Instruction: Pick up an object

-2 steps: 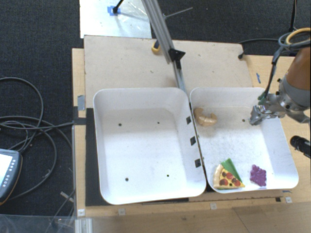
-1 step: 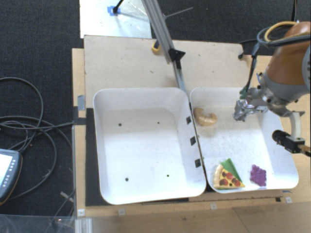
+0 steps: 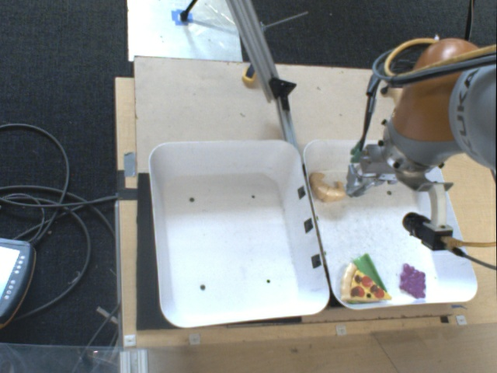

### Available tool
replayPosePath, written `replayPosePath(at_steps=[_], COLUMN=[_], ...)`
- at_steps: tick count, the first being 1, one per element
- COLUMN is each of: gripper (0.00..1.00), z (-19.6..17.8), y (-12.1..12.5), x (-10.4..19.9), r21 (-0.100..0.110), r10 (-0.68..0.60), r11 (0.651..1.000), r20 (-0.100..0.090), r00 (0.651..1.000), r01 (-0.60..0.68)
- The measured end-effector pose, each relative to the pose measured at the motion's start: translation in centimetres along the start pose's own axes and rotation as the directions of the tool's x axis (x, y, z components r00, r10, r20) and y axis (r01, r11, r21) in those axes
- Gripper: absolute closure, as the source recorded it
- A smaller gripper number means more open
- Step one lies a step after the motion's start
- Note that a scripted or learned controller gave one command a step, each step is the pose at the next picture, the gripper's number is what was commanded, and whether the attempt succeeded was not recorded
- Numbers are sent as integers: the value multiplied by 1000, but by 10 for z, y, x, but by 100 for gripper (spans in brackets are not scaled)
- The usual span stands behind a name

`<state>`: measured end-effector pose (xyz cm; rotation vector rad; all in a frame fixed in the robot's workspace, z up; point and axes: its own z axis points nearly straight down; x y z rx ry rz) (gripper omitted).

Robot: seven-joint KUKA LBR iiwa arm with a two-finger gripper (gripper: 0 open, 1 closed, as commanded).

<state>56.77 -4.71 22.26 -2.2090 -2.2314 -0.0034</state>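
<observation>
over on the desk, the tool sits low in the right-hand shallow white bin, touching a tan croissant-shaped toy, finger state unclear.

You are looking down on a pale wooden counter standing on dark carpet. Black cables loop over the carpet off the counter's left edge, beside a handheld screen. Beyond the far edge lies a white sheet. A grey metal pole slants over the counter's far side.
</observation>
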Motion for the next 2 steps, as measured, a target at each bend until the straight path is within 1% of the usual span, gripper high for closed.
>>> replayPosePath(at_steps=[1,2], gripper=[100,100], z=[8,-5], y=[3,11], x=[53,102], r21=[0,-2], r10=[-1,-1], r11=[1000,1000], r20=[0,0], r00=[1000,1000], r01=[1,1])
